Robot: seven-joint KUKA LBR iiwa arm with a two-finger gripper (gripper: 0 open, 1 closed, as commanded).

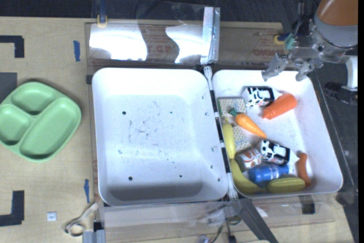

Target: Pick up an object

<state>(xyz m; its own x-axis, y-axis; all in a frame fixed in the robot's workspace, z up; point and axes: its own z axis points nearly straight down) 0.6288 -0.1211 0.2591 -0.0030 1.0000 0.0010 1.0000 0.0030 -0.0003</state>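
Observation:
The right bin [327, 139] holds a pile of toys. A large orange carrot [280, 106] lies near its back, beside a black-and-white cow [259, 95]. A smaller carrot [249, 124] lies below them, over a yellow banana [229, 148] along the left wall. Toward the front sit a second cow [276, 152], a blue bottle [267, 173], a yellow-green piece [287, 184] and a red sausage [302, 167]. My gripper [287, 70] hovers above the bin's back edge, open, with nothing between its fingers.
The left bin [151, 128] lies beside the right one, with a shared wall between them. A green divided plate [37, 119] rests on the bench at far left. A clear plastic sheet [153, 37] stands behind the left bin.

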